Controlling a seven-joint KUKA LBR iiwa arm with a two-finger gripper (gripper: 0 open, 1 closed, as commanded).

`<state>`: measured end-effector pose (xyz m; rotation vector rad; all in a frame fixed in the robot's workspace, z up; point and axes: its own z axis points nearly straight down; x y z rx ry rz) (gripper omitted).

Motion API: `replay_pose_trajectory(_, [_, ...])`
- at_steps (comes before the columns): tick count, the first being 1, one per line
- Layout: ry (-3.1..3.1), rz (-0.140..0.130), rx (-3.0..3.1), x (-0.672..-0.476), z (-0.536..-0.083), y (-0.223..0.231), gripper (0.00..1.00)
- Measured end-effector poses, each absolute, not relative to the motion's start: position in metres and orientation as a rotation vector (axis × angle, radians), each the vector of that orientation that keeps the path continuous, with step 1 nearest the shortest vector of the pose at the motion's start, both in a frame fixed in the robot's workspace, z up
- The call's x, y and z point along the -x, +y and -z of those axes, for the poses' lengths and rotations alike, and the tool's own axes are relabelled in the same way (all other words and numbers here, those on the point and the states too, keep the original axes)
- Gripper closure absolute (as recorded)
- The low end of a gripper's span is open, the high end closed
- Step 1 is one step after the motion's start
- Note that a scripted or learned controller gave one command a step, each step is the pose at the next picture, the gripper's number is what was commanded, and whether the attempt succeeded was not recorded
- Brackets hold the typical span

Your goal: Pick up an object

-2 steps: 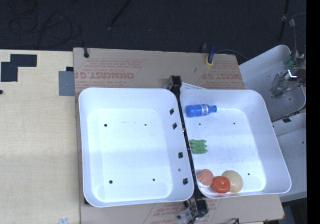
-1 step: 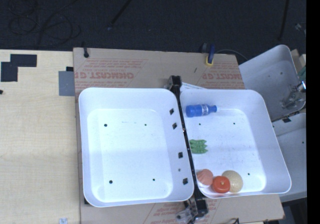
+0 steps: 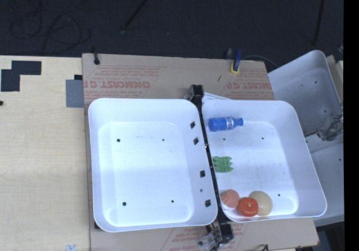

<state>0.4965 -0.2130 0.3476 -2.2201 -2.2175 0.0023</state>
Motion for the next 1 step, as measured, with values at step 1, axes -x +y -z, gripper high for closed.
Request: replay_pose_trajectory(1, [-2.220, -0.001, 2.220, -0.4754, -0.3608, -0.2129, 1.00])
